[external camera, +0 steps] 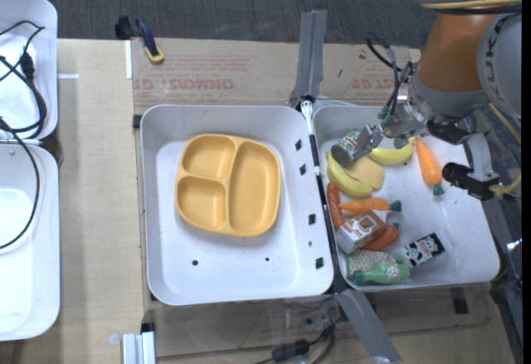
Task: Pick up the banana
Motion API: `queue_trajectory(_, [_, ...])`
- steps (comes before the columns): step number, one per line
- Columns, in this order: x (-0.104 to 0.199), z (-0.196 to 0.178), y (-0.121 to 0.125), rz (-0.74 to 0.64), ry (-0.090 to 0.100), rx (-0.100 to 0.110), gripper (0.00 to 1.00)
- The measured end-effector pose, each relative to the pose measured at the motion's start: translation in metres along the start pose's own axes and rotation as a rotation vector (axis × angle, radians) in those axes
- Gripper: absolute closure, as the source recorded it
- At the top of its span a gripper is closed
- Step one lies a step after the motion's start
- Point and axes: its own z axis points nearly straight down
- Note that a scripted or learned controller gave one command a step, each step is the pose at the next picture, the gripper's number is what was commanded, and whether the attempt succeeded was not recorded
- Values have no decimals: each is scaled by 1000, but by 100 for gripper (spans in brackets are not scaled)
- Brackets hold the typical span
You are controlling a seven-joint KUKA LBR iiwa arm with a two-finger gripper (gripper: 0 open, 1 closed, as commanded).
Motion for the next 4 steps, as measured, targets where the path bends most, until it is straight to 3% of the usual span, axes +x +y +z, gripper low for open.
queue_trajectory(1, [-37,91,-22,-14,-5,-15,0])
queue_trajectory(2, [-38,81,-20,-11,-7,-20,100])
queue_trajectory(3, [-36,3,49,-240,-3,-3,100])
queue_trajectory(4, [-36,3,49,-241,-3,-3,0])
